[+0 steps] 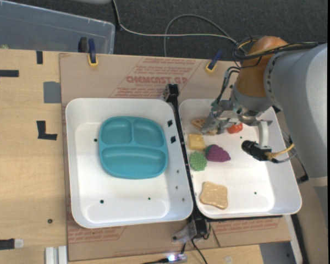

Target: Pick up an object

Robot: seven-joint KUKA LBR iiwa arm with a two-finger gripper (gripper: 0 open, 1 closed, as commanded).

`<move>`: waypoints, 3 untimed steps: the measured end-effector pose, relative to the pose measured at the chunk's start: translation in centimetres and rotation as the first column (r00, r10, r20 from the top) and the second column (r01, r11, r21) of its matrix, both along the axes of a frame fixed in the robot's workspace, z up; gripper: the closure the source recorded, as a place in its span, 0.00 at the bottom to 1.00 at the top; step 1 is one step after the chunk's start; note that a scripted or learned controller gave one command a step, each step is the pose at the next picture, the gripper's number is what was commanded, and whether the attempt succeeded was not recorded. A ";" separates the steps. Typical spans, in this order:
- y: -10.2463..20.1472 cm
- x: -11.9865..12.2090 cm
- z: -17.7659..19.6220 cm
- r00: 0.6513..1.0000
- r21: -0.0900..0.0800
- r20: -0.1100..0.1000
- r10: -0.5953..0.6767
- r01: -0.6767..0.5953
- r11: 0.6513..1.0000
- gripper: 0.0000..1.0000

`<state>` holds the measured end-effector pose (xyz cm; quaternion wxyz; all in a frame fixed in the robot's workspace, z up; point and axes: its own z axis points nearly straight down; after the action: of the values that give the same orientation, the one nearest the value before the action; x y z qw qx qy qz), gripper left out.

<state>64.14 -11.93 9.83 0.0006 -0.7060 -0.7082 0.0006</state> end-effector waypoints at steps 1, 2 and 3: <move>0.2 0.2 4.2 1.000 0.000 0.003 -0.002 0.002 1.000 1.00; -0.2 1.2 9.1 1.000 -0.001 0.006 -0.002 0.002 1.000 1.00; -0.1 1.3 12.9 1.000 0.000 0.005 -0.002 0.002 1.000 1.00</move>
<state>65.39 -12.04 22.70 -0.0011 -0.7065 -0.7077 -0.0009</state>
